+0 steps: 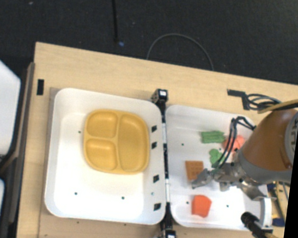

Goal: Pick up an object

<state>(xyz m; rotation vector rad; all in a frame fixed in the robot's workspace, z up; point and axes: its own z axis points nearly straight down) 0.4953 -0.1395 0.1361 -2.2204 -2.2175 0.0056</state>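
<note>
Brown block (193, 169) lies just left of the gripper (205, 178), jaws' state unclear; it should centre over the block before closing.

No lettering, label, brand, number or sign can be read anywhere on the bench; the yellow divided plate (117, 141) in the left bin (51, 184) is plain; the brown block (194, 168), the orange block (201, 205) and the green piece (212, 136) in the right bin (186, 126) carry no markings that can be made out; the small black fittings on the divider (163, 145) between the bins are too small to show any text.
</note>
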